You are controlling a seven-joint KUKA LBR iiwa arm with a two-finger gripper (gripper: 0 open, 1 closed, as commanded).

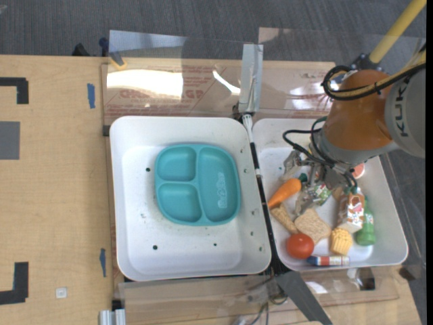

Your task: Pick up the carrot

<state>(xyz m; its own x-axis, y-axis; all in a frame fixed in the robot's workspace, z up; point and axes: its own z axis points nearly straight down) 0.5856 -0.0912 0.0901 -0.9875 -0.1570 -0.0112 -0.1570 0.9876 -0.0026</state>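
on the cardboard-topped bench, the gripper, grip state unclear behind its wrist, hangs at three o'clock of the tapered orange carrot.

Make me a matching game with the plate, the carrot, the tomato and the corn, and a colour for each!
Things:
1. plate
2. carrot
3. tomato
4. corn

Colours:
A. red
B. yellow
C. teal
D. orange

Pairs: 1-C, 2-D, 3-A, 4-B
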